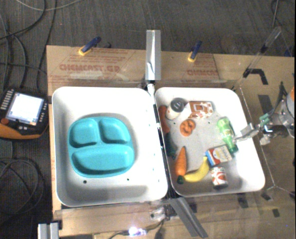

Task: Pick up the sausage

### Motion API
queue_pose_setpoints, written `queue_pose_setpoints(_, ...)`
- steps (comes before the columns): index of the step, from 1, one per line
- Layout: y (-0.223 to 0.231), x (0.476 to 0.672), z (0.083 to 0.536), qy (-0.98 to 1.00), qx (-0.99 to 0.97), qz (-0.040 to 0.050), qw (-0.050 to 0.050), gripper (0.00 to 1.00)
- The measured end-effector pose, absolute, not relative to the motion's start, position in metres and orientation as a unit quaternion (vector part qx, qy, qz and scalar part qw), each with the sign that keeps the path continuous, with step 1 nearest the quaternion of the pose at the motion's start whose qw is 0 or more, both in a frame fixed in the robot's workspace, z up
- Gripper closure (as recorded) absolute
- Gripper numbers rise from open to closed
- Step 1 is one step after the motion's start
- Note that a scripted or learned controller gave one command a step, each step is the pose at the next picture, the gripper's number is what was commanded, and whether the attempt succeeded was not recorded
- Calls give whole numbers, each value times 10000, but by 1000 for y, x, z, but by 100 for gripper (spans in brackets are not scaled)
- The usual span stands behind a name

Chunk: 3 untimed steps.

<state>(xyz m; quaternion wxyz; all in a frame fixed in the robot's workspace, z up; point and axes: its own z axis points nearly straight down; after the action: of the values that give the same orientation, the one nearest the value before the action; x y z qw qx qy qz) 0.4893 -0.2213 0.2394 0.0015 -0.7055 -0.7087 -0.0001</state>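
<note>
Sausage (162, 119) lies along the left wall of the right bin (247, 113); hand (265, 128) sits over the bin's right rim, its grip state indiscernible.

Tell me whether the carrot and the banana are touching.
Touching. The camera view shows the carrot standing at the banana's left tip, with no white bin floor visible between them.

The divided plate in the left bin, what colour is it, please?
Turquoise blue plastic divided plate, in the camera view.
</note>
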Motion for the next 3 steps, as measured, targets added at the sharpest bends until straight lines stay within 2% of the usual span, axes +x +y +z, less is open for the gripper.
queue_pose_setpoints(1,-130,526,179,-7079,-7063,5,14,0)
queue_pose_setpoints(2,-133,598,100,-6222,-7829,-29,-11,0)
queue_pose_setpoints(3,-133,598,110,-6231,-7821,-23,-19,100)
